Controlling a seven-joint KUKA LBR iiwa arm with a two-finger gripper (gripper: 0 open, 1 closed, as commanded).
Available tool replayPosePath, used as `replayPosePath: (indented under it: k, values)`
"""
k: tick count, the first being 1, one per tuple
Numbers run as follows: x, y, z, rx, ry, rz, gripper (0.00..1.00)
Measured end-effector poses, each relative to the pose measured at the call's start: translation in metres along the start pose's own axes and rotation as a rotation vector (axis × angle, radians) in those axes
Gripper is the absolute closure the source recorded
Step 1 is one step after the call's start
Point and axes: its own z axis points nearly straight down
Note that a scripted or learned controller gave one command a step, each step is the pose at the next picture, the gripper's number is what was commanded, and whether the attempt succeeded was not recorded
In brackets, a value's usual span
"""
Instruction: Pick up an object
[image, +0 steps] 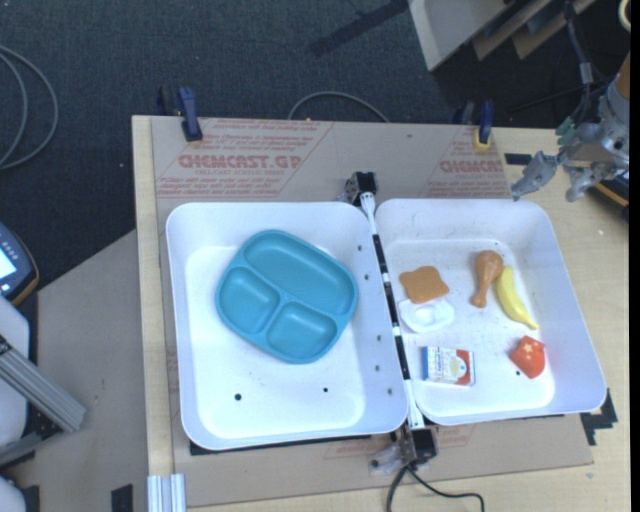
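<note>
The right bin (565, 400) holds several toy foods. A brown toast slice (425, 285) lies beside a small white piece (427, 316). A drumstick (486, 275) sits next to a yellow banana (516, 299). Nearer the front are a small white and red carton (446, 365) and a red fruit (528, 357). My gripper (549, 189) hangs over the bench just beyond the right bin's far right corner. It is open, with nothing between its fingers (527, 180), and stands well apart from every object.
A blue divided plate (288, 295) lies in the left bin (200, 400). Blue clamps (187, 108) (484, 122) grip the board's far edge. A cable and connector (362, 186) run along the seam between the bins.
</note>
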Motion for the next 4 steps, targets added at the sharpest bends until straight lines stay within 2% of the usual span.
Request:
replayPosePath:
  k: [1,2,3,4]
  values:
    - [0.035,-0.002,0.162,0.010,0.005,-0.003,0.00]
    - [0.063,-0.039,0.152,0.004,0.003,0.000,0.00]
    - [0.062,-0.037,0.142,-0.001,0.000,0.000,1.00]
    - [0.141,-0.050,0.046,-0.011,0.002,-0.009,1.00]
